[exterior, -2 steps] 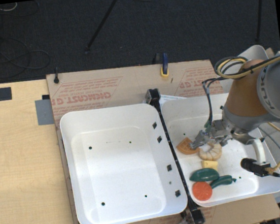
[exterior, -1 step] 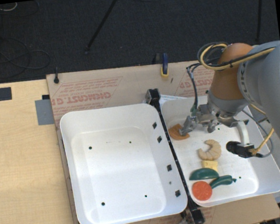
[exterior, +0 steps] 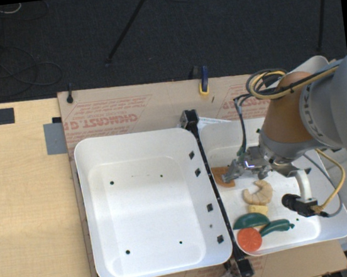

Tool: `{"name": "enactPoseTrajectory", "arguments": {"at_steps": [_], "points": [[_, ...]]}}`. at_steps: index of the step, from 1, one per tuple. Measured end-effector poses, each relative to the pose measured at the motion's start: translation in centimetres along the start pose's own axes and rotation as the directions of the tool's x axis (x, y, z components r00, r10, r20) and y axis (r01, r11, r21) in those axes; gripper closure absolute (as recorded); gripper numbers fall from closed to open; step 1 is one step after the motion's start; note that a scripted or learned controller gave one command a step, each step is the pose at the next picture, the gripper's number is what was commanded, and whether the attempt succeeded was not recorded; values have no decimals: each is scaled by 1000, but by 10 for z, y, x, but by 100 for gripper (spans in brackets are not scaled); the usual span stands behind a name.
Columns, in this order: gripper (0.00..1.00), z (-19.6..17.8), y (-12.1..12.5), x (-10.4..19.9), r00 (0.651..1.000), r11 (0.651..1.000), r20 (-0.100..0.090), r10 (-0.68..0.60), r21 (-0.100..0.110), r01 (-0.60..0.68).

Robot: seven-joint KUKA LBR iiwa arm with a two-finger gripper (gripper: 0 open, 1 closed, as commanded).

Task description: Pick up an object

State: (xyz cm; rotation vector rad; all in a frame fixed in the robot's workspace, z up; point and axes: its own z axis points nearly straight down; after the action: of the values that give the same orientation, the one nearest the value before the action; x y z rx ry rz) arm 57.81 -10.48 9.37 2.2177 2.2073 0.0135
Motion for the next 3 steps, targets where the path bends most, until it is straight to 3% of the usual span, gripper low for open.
{"name": "enactPoseTrajectory", "arguments": {"at_steps": [1,2,3], "points": [[0,-39,-64,-70,1000,1000,-1,3,19,-3],[0,8,-60,-2,1000,1000,-5,-9,20,9],[0,-101,9,101,1000,1000,-7,-18,2,18]]}}
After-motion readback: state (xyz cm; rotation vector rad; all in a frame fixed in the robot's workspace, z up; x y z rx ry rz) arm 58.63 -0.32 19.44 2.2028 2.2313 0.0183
